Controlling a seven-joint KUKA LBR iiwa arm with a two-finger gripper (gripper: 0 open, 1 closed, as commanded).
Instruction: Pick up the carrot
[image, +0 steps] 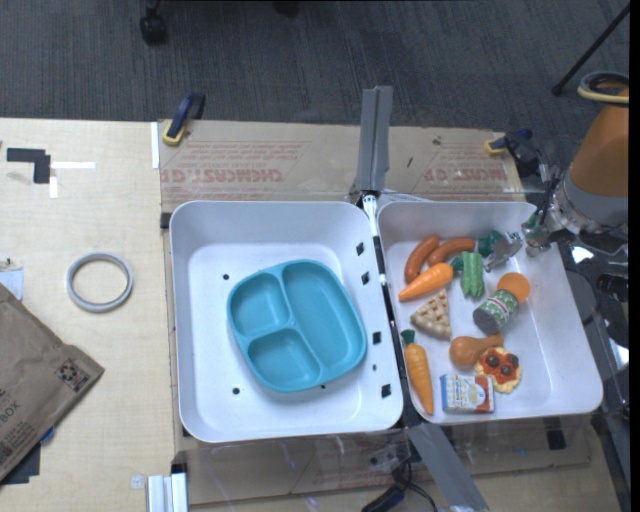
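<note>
Two carrots lie in the right bin (570, 300). One carrot (418, 374) lies along the bin's left wall near the front, green top pointing to the back. The other carrot (426, 282) lies higher up, its tip to the left and green leaves (470, 273) at its right end. My gripper (512, 246) hangs over the back right part of this bin, to the right of the leaves and well away from the front carrot. Nothing shows in its grasp.
Two sausages (437, 252), a pizza slice (432, 316), a can (497, 309), an orange ball (514, 285), a brown pear (472, 350), a small tart (500, 369) and a carton (466, 393) crowd the right bin. A blue divided plate (296, 324) sits in the left bin (200, 300).
</note>
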